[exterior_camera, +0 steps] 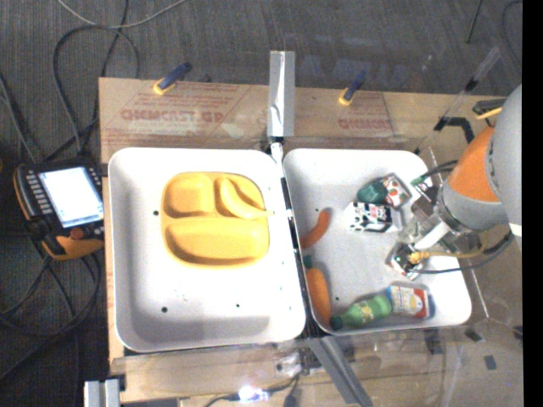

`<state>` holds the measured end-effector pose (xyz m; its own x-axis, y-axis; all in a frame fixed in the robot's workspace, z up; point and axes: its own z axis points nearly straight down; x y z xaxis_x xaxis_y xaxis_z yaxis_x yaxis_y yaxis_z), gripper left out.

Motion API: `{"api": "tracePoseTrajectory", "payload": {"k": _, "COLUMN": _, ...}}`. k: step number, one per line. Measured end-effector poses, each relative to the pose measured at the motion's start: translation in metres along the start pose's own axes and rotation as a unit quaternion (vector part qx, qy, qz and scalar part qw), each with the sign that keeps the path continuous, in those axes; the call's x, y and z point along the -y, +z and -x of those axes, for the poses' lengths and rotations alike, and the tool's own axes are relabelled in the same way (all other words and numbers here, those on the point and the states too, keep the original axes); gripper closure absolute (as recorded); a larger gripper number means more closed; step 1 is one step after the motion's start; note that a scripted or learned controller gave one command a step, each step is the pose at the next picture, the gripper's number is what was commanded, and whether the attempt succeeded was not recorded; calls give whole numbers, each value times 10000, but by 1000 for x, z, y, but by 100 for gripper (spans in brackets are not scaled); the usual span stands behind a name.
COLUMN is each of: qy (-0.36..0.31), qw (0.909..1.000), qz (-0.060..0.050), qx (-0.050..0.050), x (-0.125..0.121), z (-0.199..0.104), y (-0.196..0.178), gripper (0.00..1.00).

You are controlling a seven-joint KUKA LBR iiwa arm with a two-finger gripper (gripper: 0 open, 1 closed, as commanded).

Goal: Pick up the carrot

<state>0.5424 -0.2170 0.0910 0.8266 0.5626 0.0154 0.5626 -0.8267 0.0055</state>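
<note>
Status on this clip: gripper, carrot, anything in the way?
Gripper over right bin's right side, fingers unclear. Carrot lies at the bin's left wall, untouched. Sausage above it, bottle close beside it.

A yellow divided tray point(216, 219) sits in the left bin point(136, 312). In the right bin point(339, 172): a sausage point(316, 227), two small cartons point(377, 203) and a green bottle point(383, 306) along the near wall.

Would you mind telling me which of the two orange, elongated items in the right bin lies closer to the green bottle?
The carrot, by the right bin's bottom-left wall, its lower end nearly meeting the green bottle. The sausage lies farther up along the left wall.
</note>
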Motion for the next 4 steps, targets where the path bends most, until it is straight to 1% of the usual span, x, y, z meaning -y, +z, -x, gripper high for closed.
{"api": "tracePoseTrajectory", "payload": {"k": 1, "qy": 1948, "qw": 9808, "qz": 36, "qx": 40, "x": 50, "z": -77, "y": 2, "gripper": 100}}
{"api": "tracePoseTrajectory", "payload": {"k": 2, "qy": 690, "qw": 9975, "qz": -33, "qx": 123, "x": 62, "z": -71, "y": -69, "gripper": 100}}
{"api": "tracePoseTrajectory", "payload": {"k": 3, "qy": -660, "qw": 9977, "qz": -69, "qx": 109, "x": 70, "z": 23, "y": -75, "gripper": 100}}
{"api": "tracePoseTrajectory", "payload": {"k": 4, "qy": -572, "qw": 9983, "qz": -67, "qx": 111, "x": 148, "z": -30, "y": -90, "gripper": 100}}
